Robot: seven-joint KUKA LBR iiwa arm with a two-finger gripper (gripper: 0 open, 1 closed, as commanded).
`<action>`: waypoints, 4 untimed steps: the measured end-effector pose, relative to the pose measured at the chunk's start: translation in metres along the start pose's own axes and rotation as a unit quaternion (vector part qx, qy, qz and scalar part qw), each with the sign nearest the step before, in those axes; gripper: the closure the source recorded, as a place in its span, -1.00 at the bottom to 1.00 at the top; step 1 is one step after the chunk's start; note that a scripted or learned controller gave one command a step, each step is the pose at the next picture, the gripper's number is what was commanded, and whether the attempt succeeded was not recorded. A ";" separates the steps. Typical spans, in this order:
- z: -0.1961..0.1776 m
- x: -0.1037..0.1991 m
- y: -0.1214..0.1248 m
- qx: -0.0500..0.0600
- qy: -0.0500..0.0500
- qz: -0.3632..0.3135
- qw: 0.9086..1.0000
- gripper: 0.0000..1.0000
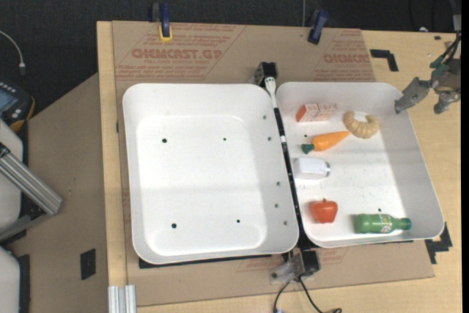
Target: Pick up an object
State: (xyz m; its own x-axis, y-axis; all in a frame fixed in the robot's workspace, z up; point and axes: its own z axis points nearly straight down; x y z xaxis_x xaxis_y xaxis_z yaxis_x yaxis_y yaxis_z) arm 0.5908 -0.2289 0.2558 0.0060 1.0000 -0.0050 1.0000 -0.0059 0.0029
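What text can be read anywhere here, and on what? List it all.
"CHEMCAST G.P": red print on the brown board behind the left bin, with a smaller blurred line beneath.
Red print behind the right bin: partly hidden, not readable.
Green bottle label: too small.
Red-and-white box: too blurred.

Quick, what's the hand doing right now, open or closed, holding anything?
Hand: open, holding nothing, at the right bin's far right edge.

Two smooth white plastic bins [205, 172] are gleaming faintly on a matt brown cardboard sheet [242, 44], itself lying over the pale wood tabletop [80, 150]; the green bottle [381, 223] is shining glossy.
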 end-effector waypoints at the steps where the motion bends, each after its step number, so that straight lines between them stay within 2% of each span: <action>1: -0.098 0.003 -0.049 -0.004 0.000 -0.002 1.000 -1.00; 2: -0.291 0.014 -0.037 -0.009 -0.002 -0.004 1.000 -1.00; 3: -0.291 0.014 -0.036 -0.002 0.000 -0.004 1.000 1.00; 4: -0.261 0.003 -0.018 0.003 0.002 -0.003 1.000 1.00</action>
State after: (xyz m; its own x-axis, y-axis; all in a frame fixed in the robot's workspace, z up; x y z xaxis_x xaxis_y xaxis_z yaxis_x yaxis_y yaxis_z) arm 0.5718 -0.2241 0.5168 0.0007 1.0000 -0.0003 1.0000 -0.0007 -0.0033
